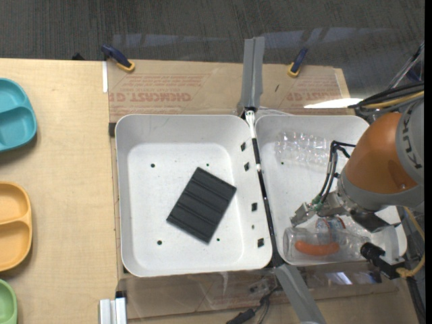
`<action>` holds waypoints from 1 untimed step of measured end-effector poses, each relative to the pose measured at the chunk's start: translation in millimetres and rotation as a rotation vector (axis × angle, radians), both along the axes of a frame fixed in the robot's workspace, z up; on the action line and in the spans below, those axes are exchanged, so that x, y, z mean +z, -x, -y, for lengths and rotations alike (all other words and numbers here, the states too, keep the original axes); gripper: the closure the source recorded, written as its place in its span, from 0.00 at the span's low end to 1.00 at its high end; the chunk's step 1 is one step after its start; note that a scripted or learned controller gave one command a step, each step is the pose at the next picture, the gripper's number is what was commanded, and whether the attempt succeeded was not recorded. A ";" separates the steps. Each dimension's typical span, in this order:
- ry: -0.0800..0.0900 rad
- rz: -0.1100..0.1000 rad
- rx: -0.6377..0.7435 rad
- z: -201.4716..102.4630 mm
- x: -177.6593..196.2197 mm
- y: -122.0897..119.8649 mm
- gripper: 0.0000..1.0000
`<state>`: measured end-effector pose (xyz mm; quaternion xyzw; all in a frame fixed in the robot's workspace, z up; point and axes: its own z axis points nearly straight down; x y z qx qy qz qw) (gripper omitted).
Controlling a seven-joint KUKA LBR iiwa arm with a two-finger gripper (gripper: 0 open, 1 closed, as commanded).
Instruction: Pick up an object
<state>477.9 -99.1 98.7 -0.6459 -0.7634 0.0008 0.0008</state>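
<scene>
Cardboard (162,86) printed with mirrored "CHEMCOST", black ridged slab (202,204) in left bin (131,181), pincer (322,216) grip state unclear.

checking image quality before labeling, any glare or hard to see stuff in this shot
Camera view: a bright glare streak lies on the cardboard behind the right bin; the clear plastic items in that bin nearly vanish against the white; the black ridged pad in the left bin is sharp and high-contrast; the gripper sits under the arm, its detail cluttered.

Dark grey carpet (202,12) runs behind the bench. A pale wooden tabletop (61,147) stands left, brown cardboard (175,90) clamped alongside.
</scene>
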 end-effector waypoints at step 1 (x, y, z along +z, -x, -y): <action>0.000 0.000 0.000 0.0 0.0 0.0 0.00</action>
